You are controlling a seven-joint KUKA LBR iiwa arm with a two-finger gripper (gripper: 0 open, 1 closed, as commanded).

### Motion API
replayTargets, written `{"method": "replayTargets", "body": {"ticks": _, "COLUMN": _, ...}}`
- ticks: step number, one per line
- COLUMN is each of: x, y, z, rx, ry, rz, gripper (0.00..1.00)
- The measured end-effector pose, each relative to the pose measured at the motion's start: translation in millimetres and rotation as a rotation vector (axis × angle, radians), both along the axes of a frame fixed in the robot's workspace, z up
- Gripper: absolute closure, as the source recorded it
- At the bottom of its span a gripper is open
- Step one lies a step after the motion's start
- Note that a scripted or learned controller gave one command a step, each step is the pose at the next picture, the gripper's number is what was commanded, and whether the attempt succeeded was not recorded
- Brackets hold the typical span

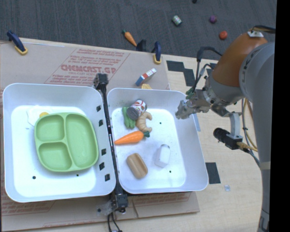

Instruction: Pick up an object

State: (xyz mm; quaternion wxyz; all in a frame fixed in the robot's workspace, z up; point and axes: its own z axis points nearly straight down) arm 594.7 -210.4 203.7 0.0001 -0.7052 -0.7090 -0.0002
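**A:** Over the right-hand bin [193, 155], at its far right rim, that's where the gripper [182, 111] hangs, with the grey arm [253, 69] and its orange band [237, 54] reaching in from the right. Nothing between the fingers that I can make out.

**B:** And are they open or closed?

**A:** Cannot tell from up here. The tip is small and dark against the rim, and the gap, if there is one, doesn't read.

**B:** Fair enough. What's on offer in that bin?

**A:** A cluster toward the back left: a round grey, white and red item [137, 108], a green piece [128, 116] just beside it, and a tan croissant-like shape [144, 121] touching both. In front of those, an orange carrot [130, 138] lying on its side, pointing left toward the divider. Nearer the front, a brown bread roll [137, 165], and to its right a small white block [162, 155]. All of them sit well apart from the gripper.

**B:** And the other bin?

**A:** The left bin [10, 170] holds a green divided plate [65, 141], three compartments, flat on the floor, with something pale yellow [43, 115] peeking out at its back left edge.

**B:** Anything outside the bins?

**A:** A red, white and blue block [145, 77] on the cardboard [66, 70] behind the right bin, blue clamps [17, 42] on the board's back edge, and a few small toys scattered on the dark floor [91, 14] beyond.
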Motion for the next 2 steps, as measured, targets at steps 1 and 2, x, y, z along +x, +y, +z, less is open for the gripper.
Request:
{"method": "replayTargets", "body": {"ticks": 1, "x": 0.0, "y": -0.4, "z": 0.3, "rx": -0.001, "ry": 0.0, "rz": 0.0, "gripper": 0.0}}
{"method": "replayTargets", "body": {"ticks": 2, "x": -51.8, "y": 8.2, "z": -112.1, "rx": 0.001, "ry": 0.004, "rz": 0.001, "gripper": 0.0}}
